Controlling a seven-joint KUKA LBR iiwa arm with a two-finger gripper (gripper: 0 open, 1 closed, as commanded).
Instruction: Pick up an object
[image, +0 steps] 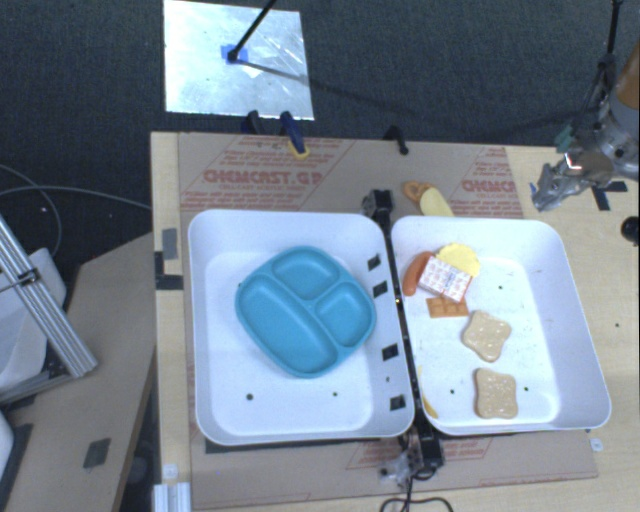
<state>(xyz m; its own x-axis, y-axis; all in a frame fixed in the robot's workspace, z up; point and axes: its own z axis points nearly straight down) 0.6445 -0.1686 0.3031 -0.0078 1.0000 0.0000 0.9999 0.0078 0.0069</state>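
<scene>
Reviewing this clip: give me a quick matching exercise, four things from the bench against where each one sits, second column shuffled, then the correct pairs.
Things:
1. blue divided plate
2. gripper
3. yellow piece
4. two toast slices

Places:
A. on the cardboard behind the bins
B. in the left bin
C. above the bench, past the right bin's far right corner
D. in the right bin, near half

Pairs: 1-B, 2-C, 3-A, 4-D

Even, bright overhead light w/ soft shadows, glare on the foil sheet (238, 60), slight blur throughout.
</scene>
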